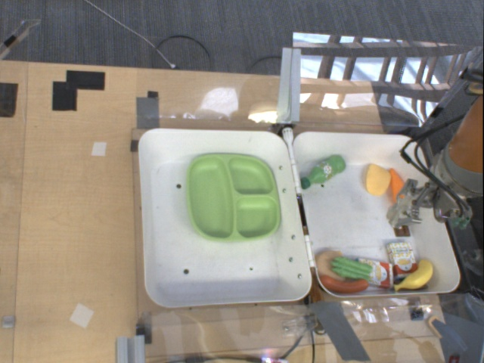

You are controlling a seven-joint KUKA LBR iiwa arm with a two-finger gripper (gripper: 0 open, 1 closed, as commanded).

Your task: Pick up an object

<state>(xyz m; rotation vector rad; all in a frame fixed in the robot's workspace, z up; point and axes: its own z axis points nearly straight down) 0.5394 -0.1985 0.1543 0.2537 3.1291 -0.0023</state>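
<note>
Nearest the camera, along the 6 o'clock wall of the right bin (325,203), we find a cluster of toy food: a banana (417,277), a small carton (400,252), a red-and-white packet (382,272) and a green bean pod (352,268) over a sausage-like piece (340,283). At 12 o'clock in the same bin lie a green bottle (324,170) and a yellow lemon (377,179) touching an orange piece (396,183). The left bin (162,225) carries a green divided plate (231,197). Our gripper (401,212) hovers at 3 o'clock of the right bin, between the lemon and the carton; we cannot tell how it is set, and nothing shows between its tips. We judge the step in hand to be the approach, with no object yet selected. The next move calls for centring over one isolated item, likely the lemon or the carton, then descending clear of its neighbours
</note>
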